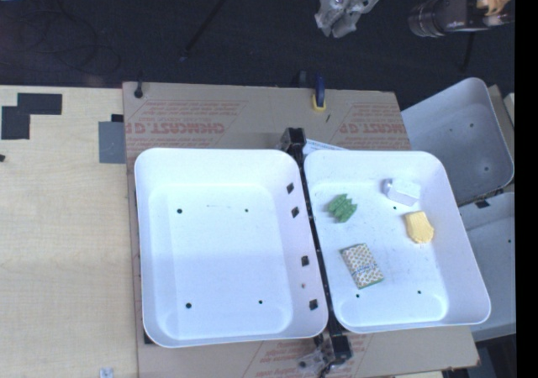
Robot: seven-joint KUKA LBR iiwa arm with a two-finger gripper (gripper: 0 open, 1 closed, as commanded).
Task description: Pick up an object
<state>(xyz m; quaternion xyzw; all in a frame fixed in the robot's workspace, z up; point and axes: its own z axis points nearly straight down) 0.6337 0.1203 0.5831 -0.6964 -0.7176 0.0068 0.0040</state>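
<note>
The right bin [458, 284] holds several small objects: a green leafy piece [341, 207] near its left wall, a patterned tan packet [361, 265] lower down, a yellow chunk [419, 228] to the right, and a small white block [401, 191] at the back. My gripper [338, 22] hangs high at the top of the view, over the dark floor behind the bench, far from the bins. Nothing is visible between its fingers.
The left bin [151, 284] sits beside the right one, joined by black clips [304, 260]. Both rest on a cardboard sheet [218, 116]. A grey metal plate [466, 128] lies to the right of the bins.
</note>
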